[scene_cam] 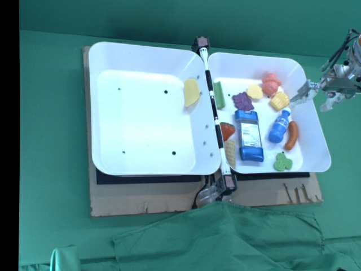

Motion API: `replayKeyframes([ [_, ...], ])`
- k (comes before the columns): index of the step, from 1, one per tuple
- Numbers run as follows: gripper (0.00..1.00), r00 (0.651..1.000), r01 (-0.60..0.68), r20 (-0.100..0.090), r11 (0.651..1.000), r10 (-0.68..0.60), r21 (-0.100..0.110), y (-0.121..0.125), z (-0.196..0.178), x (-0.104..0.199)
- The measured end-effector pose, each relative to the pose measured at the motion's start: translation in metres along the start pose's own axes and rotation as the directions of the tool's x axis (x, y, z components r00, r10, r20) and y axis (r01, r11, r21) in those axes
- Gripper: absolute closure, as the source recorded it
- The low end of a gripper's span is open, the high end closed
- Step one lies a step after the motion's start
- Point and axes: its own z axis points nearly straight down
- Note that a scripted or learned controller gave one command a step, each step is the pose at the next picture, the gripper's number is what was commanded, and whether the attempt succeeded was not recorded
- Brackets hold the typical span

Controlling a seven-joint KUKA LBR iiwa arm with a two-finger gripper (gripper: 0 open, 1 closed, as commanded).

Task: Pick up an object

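The right bin holds several small toys: a blue carton, a blue bottle, an orange sausage, a green clover piece, a yellow corn piece, a pink piece, a purple piece and a green stick. My gripper hovers over this bin's right rim, above and to the right of the corn piece. Its fingers are spread open with nothing between them.
A yellow piece leans on the right wall of the left bin. An orange-red piece and a beige waffle piece lie by the divider. Green cloth is bunched along the front.
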Motion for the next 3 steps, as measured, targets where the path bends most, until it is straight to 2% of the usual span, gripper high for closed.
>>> replayKeyframes([
  [1, 0.00, 1.000, 0.002, -0.002, 1.000, -0.002, 0.008, 0.038, 0.099, -0.003],
  [2, 0.00, 1.000, 0.003, 0.002, 1.000, -0.003, -0.003, 0.085, 0.180, -0.009],
  [3, 0.00, 1.000, 0.005, -0.008, 0.999, -0.005, 0.050, 0.180, 0.180, -0.009],
])
